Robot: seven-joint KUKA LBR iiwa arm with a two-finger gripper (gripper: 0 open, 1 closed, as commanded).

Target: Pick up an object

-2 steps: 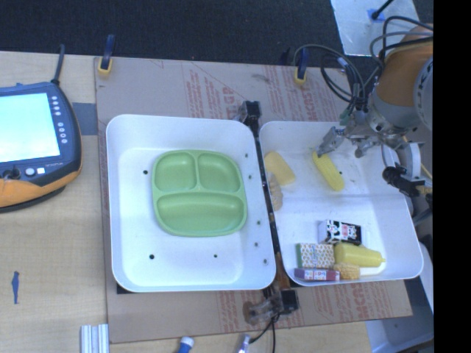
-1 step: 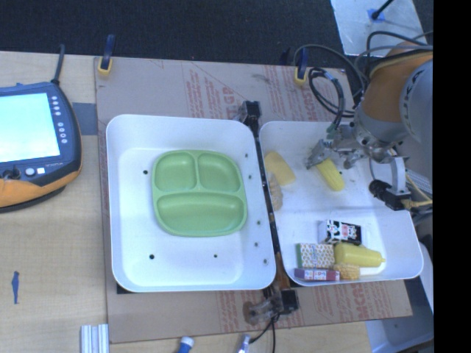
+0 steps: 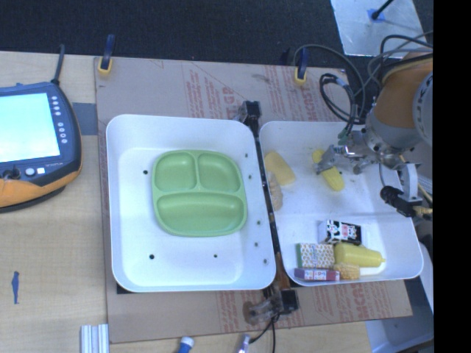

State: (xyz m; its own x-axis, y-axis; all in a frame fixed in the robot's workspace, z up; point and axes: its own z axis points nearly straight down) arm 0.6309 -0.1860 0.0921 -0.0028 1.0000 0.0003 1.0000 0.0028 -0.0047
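Observation:
My gripper [image 3: 336, 162] hangs low in the upper part of the right bin [image 3: 390, 230], at the end of the grey arm with the orange band [image 3: 403, 87]. A small yellow object [image 3: 333, 180] lies directly under it, with yellow showing on both sides of the gripper's tip. Whether it is touching or gripped is hidden by the gripper body. A pale yellow oblong piece [image 3: 280, 168] lies to the left, near the bin's wall.
The right bin's front holds a black-and-white box [image 3: 343, 232], a patterned box [image 3: 316, 254], a yellow fruit-like toy [image 3: 358, 256] and a small red bar [image 3: 316, 274]. The left bin [image 3: 132, 256] holds a green divided plate [image 3: 199, 193]. A control pendant [image 3: 33, 142] lies far left.

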